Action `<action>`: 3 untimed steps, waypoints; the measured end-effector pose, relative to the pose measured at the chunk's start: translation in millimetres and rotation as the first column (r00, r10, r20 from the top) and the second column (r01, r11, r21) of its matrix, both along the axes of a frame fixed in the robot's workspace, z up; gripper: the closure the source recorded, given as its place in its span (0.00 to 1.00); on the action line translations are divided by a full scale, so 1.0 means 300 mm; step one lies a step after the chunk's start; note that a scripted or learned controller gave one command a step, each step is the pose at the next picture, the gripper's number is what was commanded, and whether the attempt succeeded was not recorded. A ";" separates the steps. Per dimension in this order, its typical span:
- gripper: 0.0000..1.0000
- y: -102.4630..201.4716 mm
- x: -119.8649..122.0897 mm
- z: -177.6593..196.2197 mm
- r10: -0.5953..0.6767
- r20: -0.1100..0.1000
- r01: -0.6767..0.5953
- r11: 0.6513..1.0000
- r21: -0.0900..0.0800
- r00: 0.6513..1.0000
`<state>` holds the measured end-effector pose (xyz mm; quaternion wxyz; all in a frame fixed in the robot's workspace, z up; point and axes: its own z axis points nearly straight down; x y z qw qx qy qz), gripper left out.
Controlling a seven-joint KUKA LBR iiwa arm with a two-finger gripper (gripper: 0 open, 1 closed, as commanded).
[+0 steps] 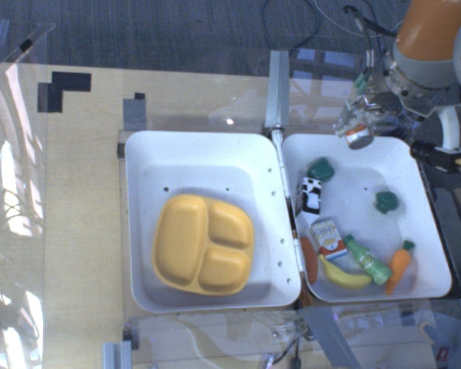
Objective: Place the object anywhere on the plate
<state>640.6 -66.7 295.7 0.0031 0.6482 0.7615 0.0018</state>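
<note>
The yellow plate [203, 242], with three compartments, lies in the left bin [142, 206]. My gripper [359, 125] hangs over the far rim of the right bin [422, 198], well to the right of the plate. A small silvery can with a reddish end [359, 136] sits tilted between its fingertips, lifted off the bin floor. The grey arm with its orange band [434, 21] comes in from the upper right.
On the right bin's floor lie a green lump [320, 169], a black-and-white carton [312, 195], broccoli [386, 201], a small box [326, 235], a banana [344, 275], a green bottle [367, 260], a carrot [399, 264] and a sausage [310, 261]. A metal divider [276, 98] stands between the bins.
</note>
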 end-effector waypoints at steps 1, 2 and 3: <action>1.00 0.046 0.098 -0.106 0.433 0.000 -0.433 0.901 -0.002 0.901; 1.00 0.100 0.009 -0.156 0.550 -0.001 -0.550 0.835 -0.003 0.835; 1.00 0.275 -0.024 -0.059 0.818 0.000 -0.818 0.575 -0.006 0.575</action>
